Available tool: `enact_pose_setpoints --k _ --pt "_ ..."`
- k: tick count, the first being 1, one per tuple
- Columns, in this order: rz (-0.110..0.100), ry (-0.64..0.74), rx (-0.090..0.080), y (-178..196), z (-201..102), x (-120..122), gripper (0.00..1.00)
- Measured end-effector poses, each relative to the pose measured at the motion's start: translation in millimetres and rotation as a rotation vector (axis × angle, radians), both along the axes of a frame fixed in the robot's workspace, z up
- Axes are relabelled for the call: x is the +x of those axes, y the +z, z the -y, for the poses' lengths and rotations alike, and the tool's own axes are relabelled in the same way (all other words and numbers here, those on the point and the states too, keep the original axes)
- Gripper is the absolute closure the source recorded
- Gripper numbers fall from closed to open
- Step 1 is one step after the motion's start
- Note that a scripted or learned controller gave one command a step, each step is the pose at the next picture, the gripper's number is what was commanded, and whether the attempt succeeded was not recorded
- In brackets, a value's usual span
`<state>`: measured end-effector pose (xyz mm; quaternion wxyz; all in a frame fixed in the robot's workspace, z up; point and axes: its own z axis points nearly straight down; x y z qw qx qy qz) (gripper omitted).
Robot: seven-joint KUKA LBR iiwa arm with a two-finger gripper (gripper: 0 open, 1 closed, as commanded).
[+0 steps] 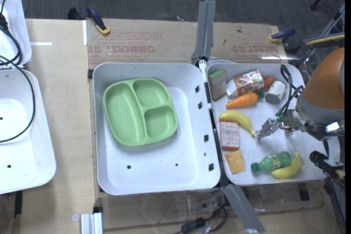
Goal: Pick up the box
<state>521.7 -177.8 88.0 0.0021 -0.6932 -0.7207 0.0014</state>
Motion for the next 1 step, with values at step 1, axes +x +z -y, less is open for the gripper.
enact_pose_setpoints --k 1 --pt "0.001 -0.025 -0.001 0.4 13.7 21.1 0.0"
